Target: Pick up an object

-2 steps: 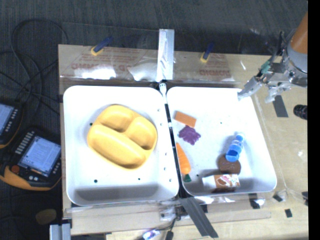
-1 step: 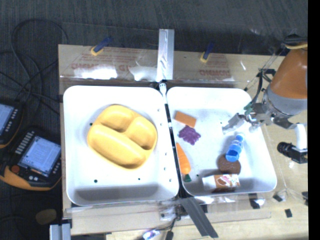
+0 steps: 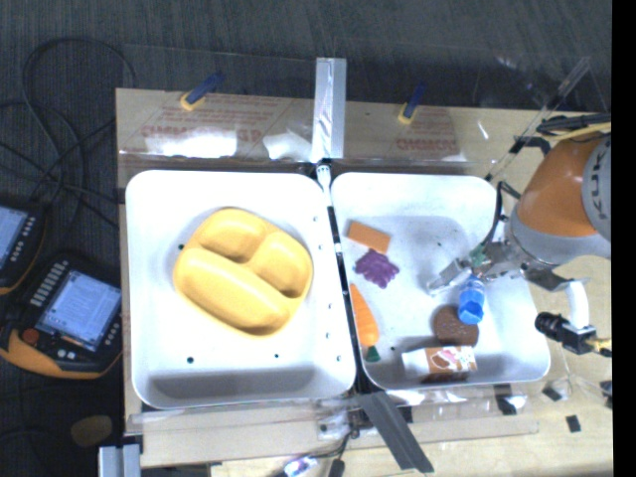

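Note:
My gripper [image 3: 459, 269] hangs low over the middle right of the right bin [image 3: 417, 189], reaching in from the right under the orange wrist band. A small blue object [image 3: 470, 305] sits just below it, touching or nearly touching; I cannot tell whether it is held. A brown round cookie-like disc [image 3: 453, 326] lies right under the blue object. Further left lie a purple lump [image 3: 377, 266], an orange block [image 3: 368, 235] and a carrot [image 3: 363, 318] along the bin's left wall. A small brown-and-white carton [image 3: 442, 362] rests at the front edge.
The left bin [image 3: 159, 366] holds one big yellow bread-shaped object [image 3: 241, 268]. A metal divider [image 3: 335, 256] separates the bins. Handheld controllers [image 3: 60, 311] and cables lie off the bench at the left.

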Action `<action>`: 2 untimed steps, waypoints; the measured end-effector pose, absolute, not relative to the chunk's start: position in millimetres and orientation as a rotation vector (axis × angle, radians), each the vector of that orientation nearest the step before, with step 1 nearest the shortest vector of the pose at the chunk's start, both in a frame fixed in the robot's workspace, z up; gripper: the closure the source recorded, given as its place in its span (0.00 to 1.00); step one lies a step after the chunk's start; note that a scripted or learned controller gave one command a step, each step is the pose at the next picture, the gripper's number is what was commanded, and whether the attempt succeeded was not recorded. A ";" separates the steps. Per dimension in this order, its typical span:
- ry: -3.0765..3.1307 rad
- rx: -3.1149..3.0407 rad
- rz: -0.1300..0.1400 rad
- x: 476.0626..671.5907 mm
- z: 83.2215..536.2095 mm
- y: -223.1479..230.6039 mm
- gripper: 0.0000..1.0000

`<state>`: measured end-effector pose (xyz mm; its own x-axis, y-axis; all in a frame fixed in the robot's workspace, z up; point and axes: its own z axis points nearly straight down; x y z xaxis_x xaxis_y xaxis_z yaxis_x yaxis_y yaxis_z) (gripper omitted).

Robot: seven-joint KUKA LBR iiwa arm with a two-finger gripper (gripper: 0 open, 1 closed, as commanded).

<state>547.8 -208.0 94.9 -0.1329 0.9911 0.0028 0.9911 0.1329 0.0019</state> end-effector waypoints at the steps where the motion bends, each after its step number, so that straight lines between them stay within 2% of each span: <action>1: -2.167 -2.271 0.000 568.1 95.4 -181.6 0.00; 2: -2.165 -2.267 -0.002 568.0 103.4 -180.4 1.00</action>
<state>568.0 -180.4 103.4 0.0460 0.9989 0.0055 0.9989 -0.0460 -0.0040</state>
